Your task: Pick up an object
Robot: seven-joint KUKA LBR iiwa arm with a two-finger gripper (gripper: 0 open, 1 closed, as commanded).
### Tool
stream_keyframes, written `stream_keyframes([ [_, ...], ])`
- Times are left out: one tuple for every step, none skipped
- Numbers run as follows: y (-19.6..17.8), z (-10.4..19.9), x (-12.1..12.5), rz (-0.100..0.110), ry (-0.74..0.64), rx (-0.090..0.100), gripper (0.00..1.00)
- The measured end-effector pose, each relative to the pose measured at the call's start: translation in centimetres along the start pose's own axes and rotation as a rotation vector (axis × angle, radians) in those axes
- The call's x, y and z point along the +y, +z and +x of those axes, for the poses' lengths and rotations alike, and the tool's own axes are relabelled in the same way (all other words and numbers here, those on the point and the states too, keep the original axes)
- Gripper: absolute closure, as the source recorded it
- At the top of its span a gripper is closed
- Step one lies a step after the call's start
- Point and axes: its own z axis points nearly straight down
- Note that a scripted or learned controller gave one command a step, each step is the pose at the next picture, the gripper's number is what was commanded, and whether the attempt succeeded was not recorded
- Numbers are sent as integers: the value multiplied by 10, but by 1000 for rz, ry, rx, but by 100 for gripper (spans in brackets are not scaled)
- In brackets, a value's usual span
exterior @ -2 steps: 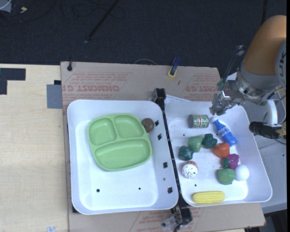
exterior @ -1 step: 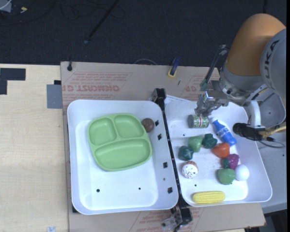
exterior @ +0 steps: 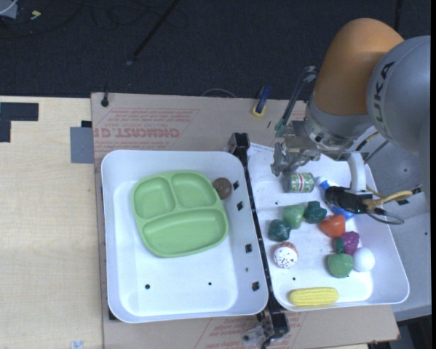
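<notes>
My gripper [exterior: 286,167] hangs over the far left part of the right bin [exterior: 392,286]. Directly below and slightly right of it lies a small can with a green label [exterior: 301,182], on its side. I cannot tell whether the gripper touches the can. Nearer the middle of the bin are a light green piece [exterior: 294,215], a dark teal piece [exterior: 316,211], a dark green piece [exterior: 279,230] and a red-orange tomato [exterior: 333,225].
The right bin also holds a purple piece [exterior: 349,241], a green ball [exterior: 340,265], a white egg [exterior: 364,259], a speckled white-and-red piece [exterior: 285,255] and a corn cob [exterior: 313,295]. The left bin [exterior: 123,282] holds a green divided plate [exterior: 180,213] and a brown ball [exterior: 222,187].
</notes>
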Motion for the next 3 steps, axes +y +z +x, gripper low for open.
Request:
stream_keyframes([
  [10,49,6,1,0,0,100],
  [20,94,3,2,1,-1,100],
  [10,87,-1,0,4,-2,100],
])
